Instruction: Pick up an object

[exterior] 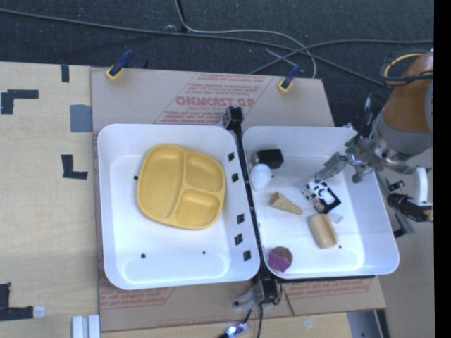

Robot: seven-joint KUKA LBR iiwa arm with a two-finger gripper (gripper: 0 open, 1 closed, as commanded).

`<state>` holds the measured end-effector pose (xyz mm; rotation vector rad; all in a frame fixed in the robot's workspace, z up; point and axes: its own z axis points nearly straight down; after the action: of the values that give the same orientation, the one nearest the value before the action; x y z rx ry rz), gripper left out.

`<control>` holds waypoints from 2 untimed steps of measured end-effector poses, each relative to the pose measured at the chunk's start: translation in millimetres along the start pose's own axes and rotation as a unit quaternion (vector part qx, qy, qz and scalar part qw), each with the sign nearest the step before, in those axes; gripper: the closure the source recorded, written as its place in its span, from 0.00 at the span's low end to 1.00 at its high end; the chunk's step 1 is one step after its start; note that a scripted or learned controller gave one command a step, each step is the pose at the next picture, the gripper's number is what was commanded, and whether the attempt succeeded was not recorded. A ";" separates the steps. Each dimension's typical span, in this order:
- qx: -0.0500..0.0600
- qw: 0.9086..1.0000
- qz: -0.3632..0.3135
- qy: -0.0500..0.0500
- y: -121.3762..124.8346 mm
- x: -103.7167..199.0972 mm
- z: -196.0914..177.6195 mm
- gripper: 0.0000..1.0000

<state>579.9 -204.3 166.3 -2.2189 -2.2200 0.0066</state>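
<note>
The gripper point(345, 164) is seen with its two fingers spread apart and nothing between them, above the right bin point(373, 255). Just left and nearer lies a small black-and-white object point(322, 195), probably light and stiff; it is best taken across its narrow sides. Its print cannot be read. On the cardboard point(211, 97) at the far side, red letters seem to say "CHEMCAST GP".

You see the arm point(407, 111) cut off at the right edge, and the small black-and-white object point(322, 195) is too blurred to identify.
</note>
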 end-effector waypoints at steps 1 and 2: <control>0.000 1.000 -0.001 0.000 5.5 8.5 56.4 0.00; -0.001 1.000 -0.001 0.000 6.3 8.8 43.3 1.00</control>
<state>585.9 -195.5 123.0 -2.2176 -2.2231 0.0026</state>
